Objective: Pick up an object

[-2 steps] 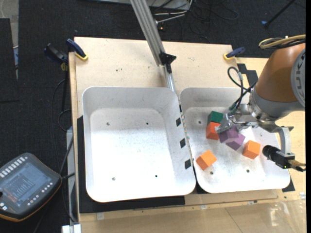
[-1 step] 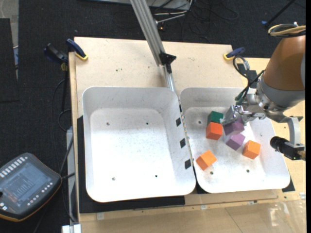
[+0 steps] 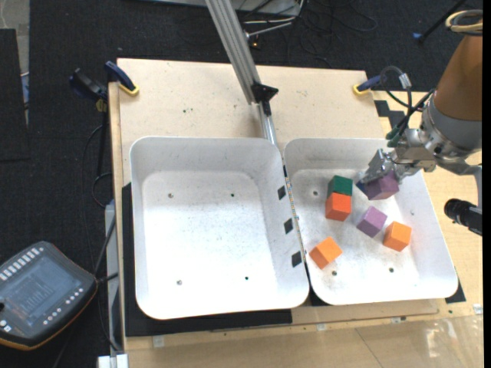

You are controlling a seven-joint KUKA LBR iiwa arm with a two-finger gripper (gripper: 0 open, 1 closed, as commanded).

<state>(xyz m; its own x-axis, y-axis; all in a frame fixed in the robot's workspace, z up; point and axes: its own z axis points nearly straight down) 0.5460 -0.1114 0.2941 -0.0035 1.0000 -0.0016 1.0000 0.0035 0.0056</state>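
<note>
Pale speckled counter [image 3: 199, 102] is sitting on a dark floor [image 3: 61, 21]. Cables [image 3: 322, 29] are trailing along the top. A grey pendant [image 3: 38, 294] is lying lower left.

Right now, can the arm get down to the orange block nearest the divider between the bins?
Probably yes: the small orange foam block lies apart from the other blocks in the right white bin, nothing above it.

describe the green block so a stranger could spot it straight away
Look in the right-hand white bin, toward its upper middle. There a small green cube sits stacked on a red-orange cube. It is the only green block, and the only one resting on another.
</note>
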